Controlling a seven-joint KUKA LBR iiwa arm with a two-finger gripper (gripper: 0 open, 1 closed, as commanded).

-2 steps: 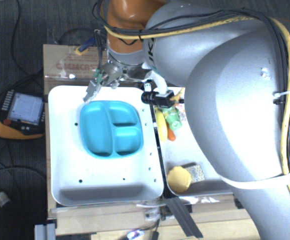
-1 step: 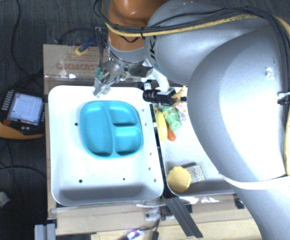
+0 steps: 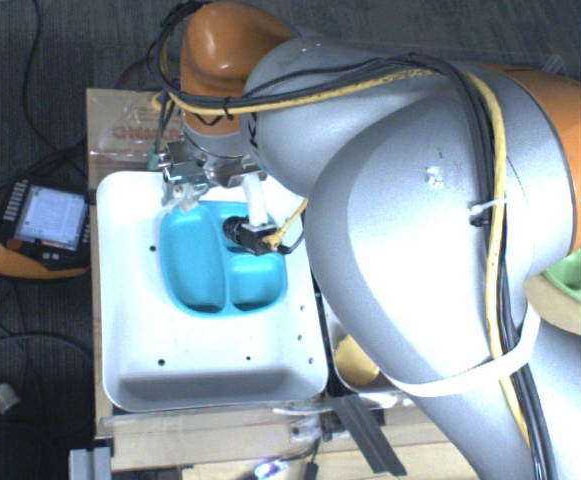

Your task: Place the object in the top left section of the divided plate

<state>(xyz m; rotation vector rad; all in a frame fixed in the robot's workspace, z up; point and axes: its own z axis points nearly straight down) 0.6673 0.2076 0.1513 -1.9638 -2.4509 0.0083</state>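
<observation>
One shallow white bin holds the blue divided plate, which lies in the bin's upper half with bare white floor below it and to its left. The gripper sits at the plate's upper left corner, just over the rim there. From this angle it cannot be told whether the gripper is open or closed, or whether it holds anything. It is also unclear which thing is the object to be placed. The plate's long left section and lower right section show plain blue. The bulky grey arm crosses above and to the right of the plate and hides most of what lies on that side. A yellow thing peeks out below the arm, to the plate's lower right. A green thing shows far right of the plate. Well left of the plate, off the bench, lies a handheld screen unit. A cardboard sheet juts out above the plate.
</observation>
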